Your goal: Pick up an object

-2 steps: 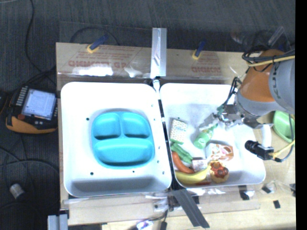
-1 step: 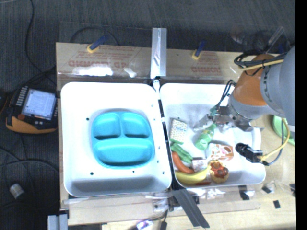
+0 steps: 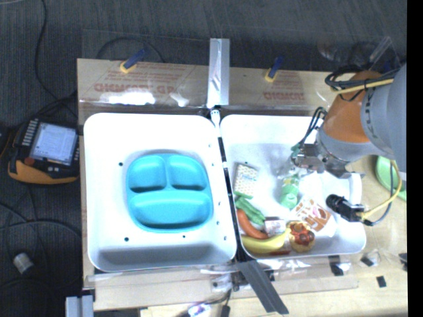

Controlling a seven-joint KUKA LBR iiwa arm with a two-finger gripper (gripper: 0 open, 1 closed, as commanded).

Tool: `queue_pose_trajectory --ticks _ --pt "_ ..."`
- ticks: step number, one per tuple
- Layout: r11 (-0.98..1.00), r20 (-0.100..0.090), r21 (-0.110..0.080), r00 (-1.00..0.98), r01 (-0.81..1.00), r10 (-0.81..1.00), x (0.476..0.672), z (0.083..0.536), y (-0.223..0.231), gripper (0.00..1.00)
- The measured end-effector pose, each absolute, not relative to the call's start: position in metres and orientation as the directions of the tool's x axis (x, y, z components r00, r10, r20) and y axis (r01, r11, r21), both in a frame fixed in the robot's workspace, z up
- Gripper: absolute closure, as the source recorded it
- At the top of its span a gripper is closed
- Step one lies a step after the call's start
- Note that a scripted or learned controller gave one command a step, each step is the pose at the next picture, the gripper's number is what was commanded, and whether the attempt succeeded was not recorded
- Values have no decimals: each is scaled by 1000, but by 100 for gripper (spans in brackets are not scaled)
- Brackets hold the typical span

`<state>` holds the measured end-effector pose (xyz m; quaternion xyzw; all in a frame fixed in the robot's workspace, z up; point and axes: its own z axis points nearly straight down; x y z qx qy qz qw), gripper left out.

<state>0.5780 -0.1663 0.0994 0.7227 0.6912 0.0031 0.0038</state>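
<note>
Overhead slanted view of the desk [image 3: 198, 78] with two shallow white bins side by side. The left bin [image 3: 106, 197] holds a light blue divided plate [image 3: 168, 191], lying flat near the bin's middle, with two small compartments toward the far side and one large compartment toward the near side.

The right bin [image 3: 264, 134] holds a cluster of small objects gathered toward its near half. A banana [image 3: 264, 244] lies along the near wall; an orange carrot-like piece [image 3: 248, 224] with a green piece [image 3: 250, 207] beside it lies just above the banana, close to the wall between the bins. A small speckled packet [image 3: 245, 176] sits above these. A green bottle-like object [image 3: 289, 193] stands or lies near the bin's middle; which cannot be told. To its right is a white and orange carton [image 3: 316, 215], and a small red and yellow item [image 3: 301, 235] touches the banana's right end.

The grey arm with its orange band [image 3: 344, 121] reaches in from the right. Its hand [image 3: 294, 167] is low over the right bin, directly above and very near the green bottle-like object. Whether the hand is spread or pressed together cannot be told, nor whether it touches the object.

Outside the bins, a handheld control pendant [image 3: 43, 149] rests on the dark floor at left.
</note>
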Motion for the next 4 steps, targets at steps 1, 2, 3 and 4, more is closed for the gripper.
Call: queue_pose_trajectory --ticks 1,2,3,4 --pt "69 -8 11 -69 998 998 608 91 -126 100" --pt "101 -2 -2 -101 995 995 626 240 -57 100" --pt "-192 -2 -5 192 981 981 624 182 -10 100" --pt "-517 -6 -1 517 856 856 616 237 -68 100"
